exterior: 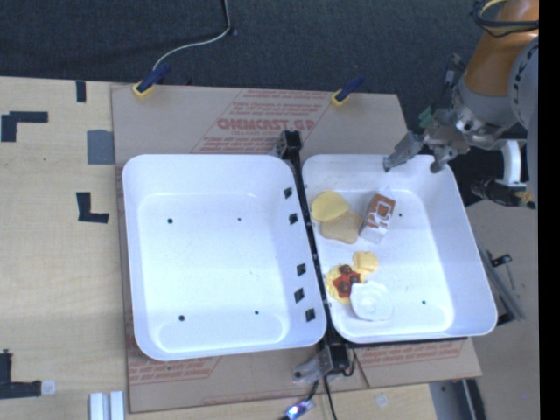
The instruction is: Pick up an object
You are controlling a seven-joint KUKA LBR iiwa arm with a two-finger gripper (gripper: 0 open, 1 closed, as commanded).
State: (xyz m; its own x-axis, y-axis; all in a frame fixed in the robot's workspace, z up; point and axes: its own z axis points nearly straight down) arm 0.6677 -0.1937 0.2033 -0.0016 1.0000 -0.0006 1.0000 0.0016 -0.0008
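Our fingers stand apart above the right bin's rim; descending here, we may hit it.

Two white bins sit side by side. The one right of the central divider holds five things: two yellow pieces, one brown carton, one red-and-yellow toy, one white cup.

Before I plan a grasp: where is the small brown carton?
The small brown carton lies in the right bin, toward its far half, just right of the yellow and tan pieces, apart from the end effector.
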